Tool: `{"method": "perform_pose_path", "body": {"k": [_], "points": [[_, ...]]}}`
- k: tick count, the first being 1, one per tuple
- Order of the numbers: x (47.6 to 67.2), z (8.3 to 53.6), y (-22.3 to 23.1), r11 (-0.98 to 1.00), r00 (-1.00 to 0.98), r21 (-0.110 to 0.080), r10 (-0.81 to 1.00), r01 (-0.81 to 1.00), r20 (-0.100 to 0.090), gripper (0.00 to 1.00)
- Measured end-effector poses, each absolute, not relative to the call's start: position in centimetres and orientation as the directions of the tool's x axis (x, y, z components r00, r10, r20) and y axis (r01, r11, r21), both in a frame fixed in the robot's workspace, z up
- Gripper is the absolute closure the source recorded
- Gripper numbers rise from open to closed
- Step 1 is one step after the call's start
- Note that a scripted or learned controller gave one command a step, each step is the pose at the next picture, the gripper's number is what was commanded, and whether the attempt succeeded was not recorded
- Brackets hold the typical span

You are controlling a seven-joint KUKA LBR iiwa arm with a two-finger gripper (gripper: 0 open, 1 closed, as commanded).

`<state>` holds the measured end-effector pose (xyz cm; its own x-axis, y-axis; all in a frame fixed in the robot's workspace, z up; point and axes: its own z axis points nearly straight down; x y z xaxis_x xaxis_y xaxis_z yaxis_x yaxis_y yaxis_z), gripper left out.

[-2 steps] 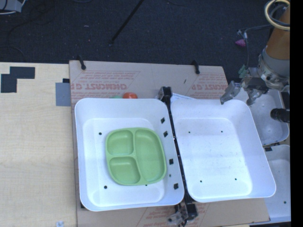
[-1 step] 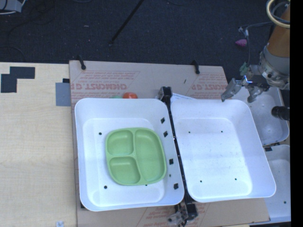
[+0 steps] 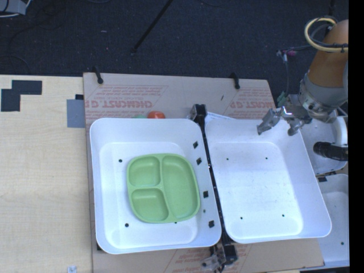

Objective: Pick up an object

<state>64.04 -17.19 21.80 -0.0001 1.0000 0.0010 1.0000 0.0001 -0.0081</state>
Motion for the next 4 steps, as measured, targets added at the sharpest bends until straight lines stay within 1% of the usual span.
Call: {"method": "perform_pose_path", "body": {"k": [1,2,3,4], "points": [[63.9,17.0,-16.3,0.002,-0.002,-0.007,1.000,1.000,0.002,0.00],[63.7,10.8,-16.8,0.000,0.000,-0.008,1.000,1.000,0.001,0.00],[63.8,12.2,-16.9,0.000,0.000,-0.003,1.000,1.000,0.000,1.00],[63.7,16.4,-16.8,0.000,0.000,0.001,1.000,1.000,0.000,1.00]]}}
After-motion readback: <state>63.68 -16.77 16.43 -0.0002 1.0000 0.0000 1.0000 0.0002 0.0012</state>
